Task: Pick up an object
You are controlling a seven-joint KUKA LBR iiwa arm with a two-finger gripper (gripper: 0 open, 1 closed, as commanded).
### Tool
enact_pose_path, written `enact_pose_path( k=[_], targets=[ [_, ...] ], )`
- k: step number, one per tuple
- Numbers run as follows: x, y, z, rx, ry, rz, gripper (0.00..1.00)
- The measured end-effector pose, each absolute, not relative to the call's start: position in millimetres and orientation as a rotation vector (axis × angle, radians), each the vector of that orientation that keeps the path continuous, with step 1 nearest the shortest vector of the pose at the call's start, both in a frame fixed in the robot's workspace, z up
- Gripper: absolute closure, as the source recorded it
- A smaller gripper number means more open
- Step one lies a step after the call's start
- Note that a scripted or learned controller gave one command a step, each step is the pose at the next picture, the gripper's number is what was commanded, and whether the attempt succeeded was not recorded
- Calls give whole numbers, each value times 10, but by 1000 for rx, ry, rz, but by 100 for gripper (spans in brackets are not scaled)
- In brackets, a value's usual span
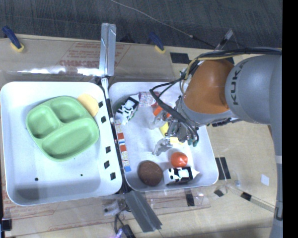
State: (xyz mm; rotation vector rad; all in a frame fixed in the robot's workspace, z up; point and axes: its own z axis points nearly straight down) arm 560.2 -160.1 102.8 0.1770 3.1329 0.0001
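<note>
My gripper [170,137] hangs low over the middle of the right bin [139,148], under the orange band of the arm [208,86]. It sits right by a yellow object [164,129], which it partly hides. Just below it lie a red-orange ball [179,158], a brown ball [150,172] and a black-and-white block [181,174]. A black-and-white toy [126,109], a printed packet [146,99] and a small orange item [158,111] lie at the bin's far side. Nothing visibly rests in the gripper.
The left bin [20,162] holds a green divided plate [63,126] and a yellow piece [89,103] by its right wall. A divider with black marks [111,148] separates the bins. Blue clamps [14,38] grip the bench's far edge.
</note>
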Motion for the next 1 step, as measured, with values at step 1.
enact_pose_path(
  k=[1],
  targets=[
    [5740, -1254, 918, 375, 3116, 1, 0]
  ],
)
